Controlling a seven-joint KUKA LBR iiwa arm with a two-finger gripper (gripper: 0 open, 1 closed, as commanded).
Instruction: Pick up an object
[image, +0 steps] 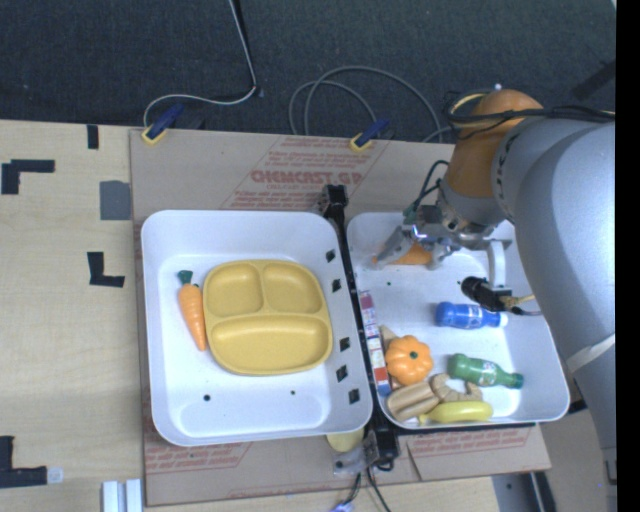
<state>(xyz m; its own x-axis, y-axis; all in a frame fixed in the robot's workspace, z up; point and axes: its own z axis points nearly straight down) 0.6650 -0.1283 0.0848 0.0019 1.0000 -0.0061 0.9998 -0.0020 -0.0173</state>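
The gripper (418, 240) hangs low over the far left part of the right bin (428, 296), close to the wall it shares with the left bin (165, 250). Whether the gripper is released or clenched cannot be told from this slant. An orange piece (414, 256) lies right at the gripper, partly under it on the bin floor; whether it is grasped cannot be told either. The grey arm (565, 230) comes in from the right, its orange band (495, 108) above the wrist. Nearer the camera in the same bin, a blue bottle (466, 316) lies on its side toward the right wall, apart from the orange piece. A pumpkin (408, 360) sits left of a green bottle (484, 372), which also lies on its side. At the near wall a banana (460, 410) lies just beside a pair of buns (413, 397), the buns touching the pumpkin's near side. A thin box (372, 345) stands against the bin's left wall. The left bin holds a yellow plate (268, 315) with three compartments, and a carrot (192, 312) lies along the plate's left edge, leaf end away from the camera. Both bins rest on a cardboard sheet (290, 175) on the pale wood surface (60, 300), the sheet's far edge held by two clips (160, 128).
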